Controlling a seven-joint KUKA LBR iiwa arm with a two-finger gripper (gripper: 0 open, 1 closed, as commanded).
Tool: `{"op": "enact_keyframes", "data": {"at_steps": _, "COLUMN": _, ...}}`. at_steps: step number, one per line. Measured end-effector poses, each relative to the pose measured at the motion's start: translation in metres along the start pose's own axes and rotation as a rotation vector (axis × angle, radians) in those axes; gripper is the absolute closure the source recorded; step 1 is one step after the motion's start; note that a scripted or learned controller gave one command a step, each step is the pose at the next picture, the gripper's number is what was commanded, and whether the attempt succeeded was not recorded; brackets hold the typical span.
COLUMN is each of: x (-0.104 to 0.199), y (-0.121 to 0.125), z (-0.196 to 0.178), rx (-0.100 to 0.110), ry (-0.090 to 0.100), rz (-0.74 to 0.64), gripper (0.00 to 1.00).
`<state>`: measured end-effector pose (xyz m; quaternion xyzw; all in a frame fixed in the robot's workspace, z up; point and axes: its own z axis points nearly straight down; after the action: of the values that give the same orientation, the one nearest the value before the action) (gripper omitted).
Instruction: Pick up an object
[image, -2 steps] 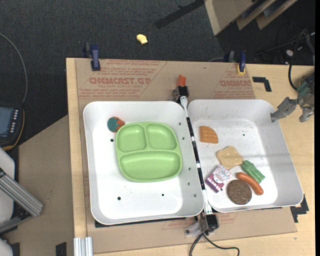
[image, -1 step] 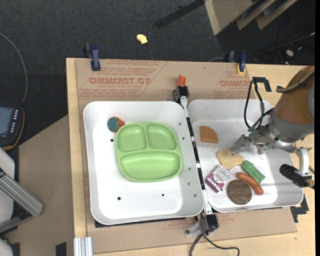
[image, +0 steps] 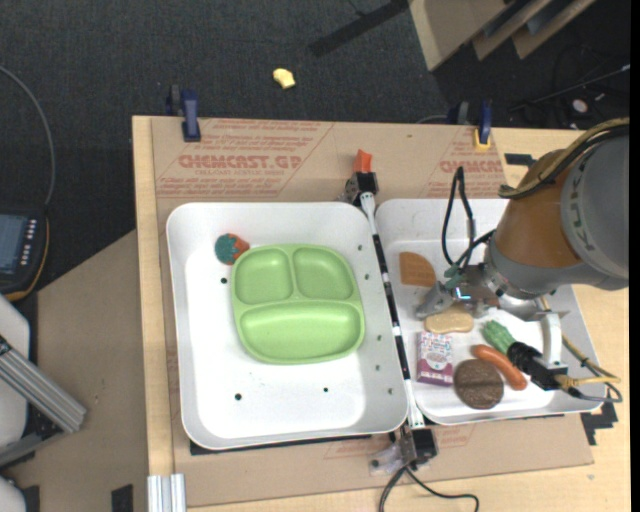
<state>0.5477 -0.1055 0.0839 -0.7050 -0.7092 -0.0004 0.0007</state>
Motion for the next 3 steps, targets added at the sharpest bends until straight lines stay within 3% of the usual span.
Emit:
{"op": "enact_keyframes", "data": {"at_steps": 1, "x": -0.033, "y": -0.072, "z": 0.0, "rx": 0.005, "ry": -0.001, "rz": 0.011, "gripper": 0.0}}
{"op": "enact_keyframes", "data": {"at_steps": 2, "x": -0.032, "y": -0.068, "z": -0.011, "rx": -0.004, "ry": -0.004, "rz": 0.007, "gripper": 1.0}}
{"op": "enact_keyframes", "data": {"at_steps": 3, "x": 0.026, "y": -0.065, "z": -0.172, "rx": -0.02, "ry": -0.002, "rz": -0.002, "gripper": 1.0}}
